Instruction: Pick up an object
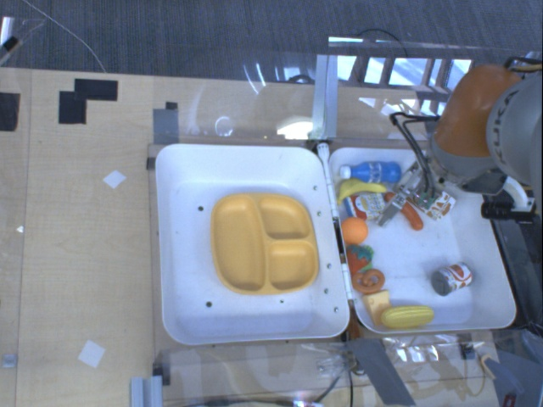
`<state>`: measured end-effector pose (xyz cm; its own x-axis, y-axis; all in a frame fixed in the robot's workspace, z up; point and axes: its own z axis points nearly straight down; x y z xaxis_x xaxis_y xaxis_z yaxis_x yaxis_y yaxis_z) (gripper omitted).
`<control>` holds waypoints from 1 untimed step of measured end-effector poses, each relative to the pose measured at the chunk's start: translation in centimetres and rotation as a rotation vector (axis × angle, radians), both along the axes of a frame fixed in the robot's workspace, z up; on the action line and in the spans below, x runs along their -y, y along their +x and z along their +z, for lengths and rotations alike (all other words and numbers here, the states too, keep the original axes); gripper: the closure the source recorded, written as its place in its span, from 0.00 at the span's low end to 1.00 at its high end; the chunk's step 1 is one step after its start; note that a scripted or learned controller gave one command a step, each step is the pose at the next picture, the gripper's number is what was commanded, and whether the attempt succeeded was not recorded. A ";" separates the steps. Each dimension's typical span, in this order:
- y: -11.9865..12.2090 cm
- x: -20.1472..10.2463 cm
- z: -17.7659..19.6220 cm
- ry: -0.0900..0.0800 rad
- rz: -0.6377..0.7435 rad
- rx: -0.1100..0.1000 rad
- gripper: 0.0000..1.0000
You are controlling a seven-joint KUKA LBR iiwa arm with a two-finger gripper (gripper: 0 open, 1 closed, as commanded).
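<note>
The right bin [484,253] holds several small items. Along its left side lie a blue bottle [371,172], a yellow banana [355,190], an orange ball [355,230] and a red-and-white packet [370,204]. My gripper [399,207] hangs low over the bin's upper middle, just right of the packet and banana. An orange carrot-like piece [413,218] lies right beside it. The arm's wrist hides whatever is directly under the gripper. I see nothing clearly held.
The left bin [182,227] carries a yellow divided tray [265,242]. Lower in the right bin sit a small can [452,279], a yellow lemon-shaped toy [407,315], a brown ring [369,279] and a green piece [361,253]. The bin's centre floor is bare.
</note>
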<state>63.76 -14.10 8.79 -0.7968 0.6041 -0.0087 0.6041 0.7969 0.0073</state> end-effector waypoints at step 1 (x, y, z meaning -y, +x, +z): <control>2.1 -3.4 -0.1 -0.002 -0.208 -0.010 0.00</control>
